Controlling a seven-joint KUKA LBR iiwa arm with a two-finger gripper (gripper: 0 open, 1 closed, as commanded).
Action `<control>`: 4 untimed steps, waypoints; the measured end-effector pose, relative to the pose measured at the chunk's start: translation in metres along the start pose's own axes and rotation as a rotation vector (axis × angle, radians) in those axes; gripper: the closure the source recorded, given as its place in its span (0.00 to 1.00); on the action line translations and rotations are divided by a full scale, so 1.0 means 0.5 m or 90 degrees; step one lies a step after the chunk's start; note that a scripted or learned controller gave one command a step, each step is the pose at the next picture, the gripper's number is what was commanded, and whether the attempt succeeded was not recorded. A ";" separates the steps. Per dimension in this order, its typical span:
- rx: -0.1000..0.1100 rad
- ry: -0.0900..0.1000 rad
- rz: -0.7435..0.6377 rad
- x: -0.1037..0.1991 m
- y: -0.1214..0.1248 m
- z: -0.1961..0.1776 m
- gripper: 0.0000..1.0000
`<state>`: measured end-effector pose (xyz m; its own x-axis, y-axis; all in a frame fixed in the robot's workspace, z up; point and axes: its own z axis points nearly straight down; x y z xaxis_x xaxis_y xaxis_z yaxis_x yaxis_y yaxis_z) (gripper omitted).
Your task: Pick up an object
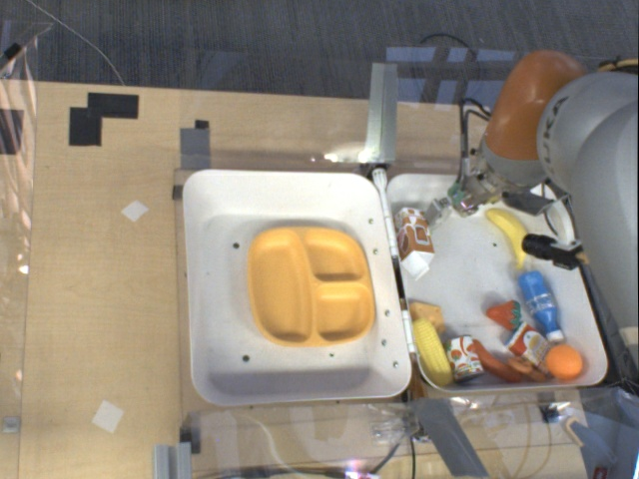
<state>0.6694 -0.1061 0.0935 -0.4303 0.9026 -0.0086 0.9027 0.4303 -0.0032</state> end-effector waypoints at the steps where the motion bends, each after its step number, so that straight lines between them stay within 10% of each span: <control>1: -0.006 0.000 -0.005 0.004 0.010 -0.029 1.00; 2: -0.008 0.004 0.160 0.117 -0.031 -0.192 1.00; 3: -0.010 0.002 0.056 0.103 0.024 -0.355 1.00; 4: -0.003 0.005 0.138 0.067 0.028 -0.227 1.00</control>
<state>0.6678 -0.0688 0.2066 -0.2267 0.9740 -0.0005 0.9740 0.2267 0.0023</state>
